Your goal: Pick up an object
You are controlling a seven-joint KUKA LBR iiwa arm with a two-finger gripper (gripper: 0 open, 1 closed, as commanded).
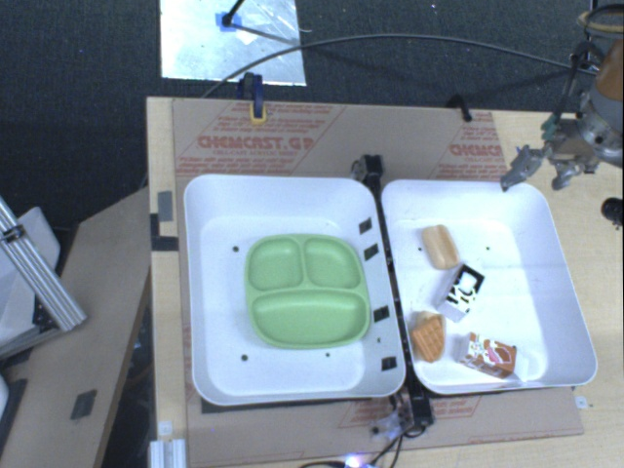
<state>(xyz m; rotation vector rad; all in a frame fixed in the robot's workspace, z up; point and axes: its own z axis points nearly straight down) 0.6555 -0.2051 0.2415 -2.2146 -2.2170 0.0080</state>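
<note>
Where the four loose items lie is the right-hand bin point(556, 261), and that is where you should look first. Near its upper middle rests a tan bread roll point(440, 247), tilted a little. Just below and to the right of it sits a small black-and-white box point(462, 292), lying at a slant. Below that box, close to the bin's left wall, is a round orange-brown pastry point(427, 337). To the right of the pastry, near the lower edge, lies a small packet point(490, 355) with red, brown and white printing. None of the four looks stacked on another; the box and the pastry come closest together.

You will find the gripper point(546, 168) up at the far right corner of that bin, above its rim and well apart from all four items. Its jaws stand spread apart and grasp nothing. The grey arm point(604, 76) rises behind it toward the right edge.

The left-hand bin point(219, 291) touches the right one along a seam with black clips. It carries a pale green divided plate point(307, 291) with two small sections above one long section.

Both bins rest on a sheet of brown cardboard point(292, 130) with red lettering, laid on the bench point(107, 291). Beyond it, on dark carpet, lies a shiny silver sheet point(229, 37), and a thin cable point(390, 37) curves across the top.
</note>
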